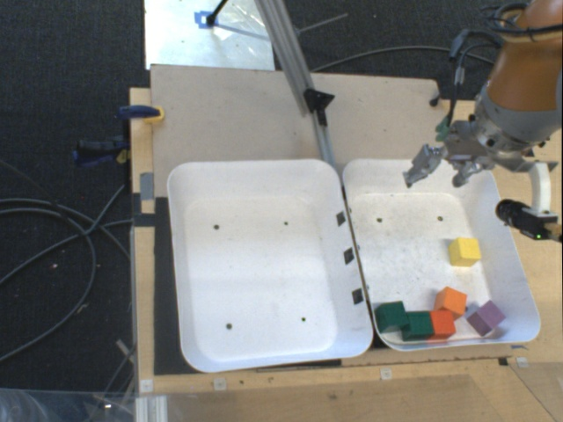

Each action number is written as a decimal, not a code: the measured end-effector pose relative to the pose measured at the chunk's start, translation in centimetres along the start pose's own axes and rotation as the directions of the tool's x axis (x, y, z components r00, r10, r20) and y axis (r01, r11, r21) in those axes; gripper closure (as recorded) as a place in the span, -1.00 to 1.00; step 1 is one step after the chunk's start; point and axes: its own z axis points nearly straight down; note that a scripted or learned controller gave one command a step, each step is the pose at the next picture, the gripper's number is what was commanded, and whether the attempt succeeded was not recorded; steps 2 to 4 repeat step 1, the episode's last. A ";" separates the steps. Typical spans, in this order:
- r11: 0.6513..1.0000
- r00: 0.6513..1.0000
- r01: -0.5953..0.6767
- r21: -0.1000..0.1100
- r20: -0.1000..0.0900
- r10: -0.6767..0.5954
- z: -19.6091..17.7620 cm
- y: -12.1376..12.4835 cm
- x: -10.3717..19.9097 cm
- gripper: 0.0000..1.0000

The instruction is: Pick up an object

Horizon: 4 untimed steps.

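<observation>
My gripper (442,170) hangs over the far edge of the right bin (413,227), its two fingers spread apart and open with nothing between them. A yellow block (464,251) lies on the bin floor well below it in the view. Along the bin's near edge sit two green blocks (403,319), an orange block (451,301), a red-orange block (442,323) and a purple block (485,317), clustered close together.
The left bin (264,262) lies beside the right one, joined by black clips. A slanted metal pole (295,55) crosses the board behind the bins. Cables run across the dark floor on the left, and a blue clamp (136,112) grips the board edge.
</observation>
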 end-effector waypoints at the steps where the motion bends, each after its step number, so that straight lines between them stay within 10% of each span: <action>1: 1.000 1.000 -0.009 -0.003 0.006 0.009 -3.2 -2.7 -10.0 -1.00; 4: 1.000 1.000 -0.009 -0.003 0.006 0.009 -3.2 -2.7 -10.0 -1.00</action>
